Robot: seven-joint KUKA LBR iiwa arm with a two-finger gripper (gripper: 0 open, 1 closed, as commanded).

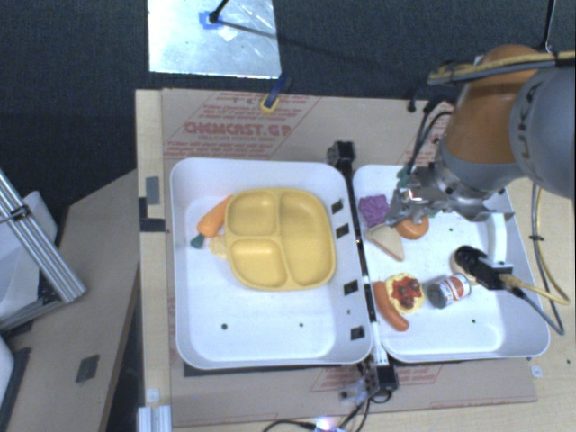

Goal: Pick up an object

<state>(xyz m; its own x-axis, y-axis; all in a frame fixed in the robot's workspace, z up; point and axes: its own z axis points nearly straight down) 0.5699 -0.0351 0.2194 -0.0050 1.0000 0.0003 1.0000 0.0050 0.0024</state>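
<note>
My gripper hangs over the upper part of the right bin, reaching in from the right. Just below it lies a round orange item, and whether the gripper touches it cannot be made out. A purple toy sits to the gripper's left. A pale sandwich wedge lies below that. Nearer the front are a small pizza slice, a hot dog and a small can.
The left bin holds a yellow divided plate with a carrot at its left edge. A black divider separates the bins. A metal sheet lies behind the bench.
</note>
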